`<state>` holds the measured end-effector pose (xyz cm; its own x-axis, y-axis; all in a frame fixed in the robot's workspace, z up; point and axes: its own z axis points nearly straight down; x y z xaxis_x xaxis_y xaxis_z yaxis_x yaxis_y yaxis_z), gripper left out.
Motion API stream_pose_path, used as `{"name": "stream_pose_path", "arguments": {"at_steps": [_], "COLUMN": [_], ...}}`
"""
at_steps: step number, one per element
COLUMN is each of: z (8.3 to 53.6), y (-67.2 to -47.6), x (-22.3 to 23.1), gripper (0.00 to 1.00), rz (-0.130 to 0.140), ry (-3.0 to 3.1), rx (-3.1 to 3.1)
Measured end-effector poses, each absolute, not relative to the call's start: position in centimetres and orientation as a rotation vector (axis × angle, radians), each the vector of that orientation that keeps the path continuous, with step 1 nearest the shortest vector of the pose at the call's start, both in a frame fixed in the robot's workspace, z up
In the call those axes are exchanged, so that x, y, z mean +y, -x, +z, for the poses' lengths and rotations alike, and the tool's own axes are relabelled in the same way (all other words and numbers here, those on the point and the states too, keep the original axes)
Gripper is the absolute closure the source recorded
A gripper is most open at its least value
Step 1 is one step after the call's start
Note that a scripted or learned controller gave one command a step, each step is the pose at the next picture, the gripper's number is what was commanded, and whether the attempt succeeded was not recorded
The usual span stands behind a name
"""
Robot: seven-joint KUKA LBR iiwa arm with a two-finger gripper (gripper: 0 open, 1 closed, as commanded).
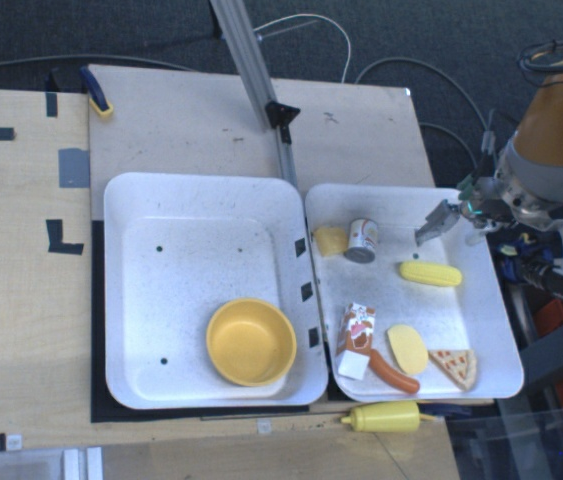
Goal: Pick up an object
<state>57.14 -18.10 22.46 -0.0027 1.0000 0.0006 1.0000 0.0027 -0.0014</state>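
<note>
Whether the jaws are spread or closed cannot be told from the camera view; the gripper (433, 228) hangs over the right bin (501, 338) near its far right corner, with nothing visibly between its tips. Just below it, toward the bin's right edge, lies a yellow corn cob (430, 273). A small tin can (362, 239) lies on its side near the bin's far edge, beside a yellow block (330, 240). Along the near edge sit a small carton (358, 330), a toy sausage (392, 374), a pale yellow oval piece (407, 349) and a pizza slice (454, 366). The left bin (141, 218) holds a yellow bowl (251, 342) near its near right corner. A yellow bottle (385, 417) lies on the table (181, 118) just outside the right bin's near edge.
</note>
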Motion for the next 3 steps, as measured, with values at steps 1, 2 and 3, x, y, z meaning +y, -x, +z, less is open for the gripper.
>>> {"name": "stream_pose_path", "arguments": {"at_steps": [1,2,3], "z": [22.5,16.7,12.3], "y": [-57.1,-57.3,-57.0], "x": [-18.1,-17.1,-17.1], "gripper": [0.0,0.0,0.0], "rz": [0.001,0.007,0.007], "ry": [2.218,2.215,2.216], "rx": [-2.223,-2.219,-2.219]}}
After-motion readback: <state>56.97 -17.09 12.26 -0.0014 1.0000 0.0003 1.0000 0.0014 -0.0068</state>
